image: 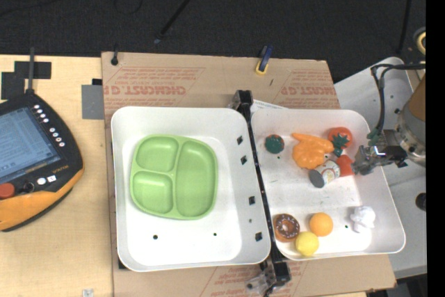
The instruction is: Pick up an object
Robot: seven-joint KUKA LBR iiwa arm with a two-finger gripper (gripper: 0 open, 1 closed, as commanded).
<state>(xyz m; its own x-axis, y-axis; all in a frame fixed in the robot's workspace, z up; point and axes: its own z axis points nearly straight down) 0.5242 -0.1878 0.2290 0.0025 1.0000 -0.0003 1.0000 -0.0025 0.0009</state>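
The right bin holds several small objects. A dark green ball lies at its far left, with an orange toy and a red tomato to the right. A small grey-capped bottle lies on its side below the orange toy, with a red piece beside it. A donut, an orange, a lemon and a white crumpled lump sit along the near side. My gripper hangs over the bin's right side, just right of the red piece and the bottle.
The left bin holds a green divided plate. A teach pendant lies on the bench at the far left. A black divider runs between the bins. The arm comes in over the right bin's right rim.
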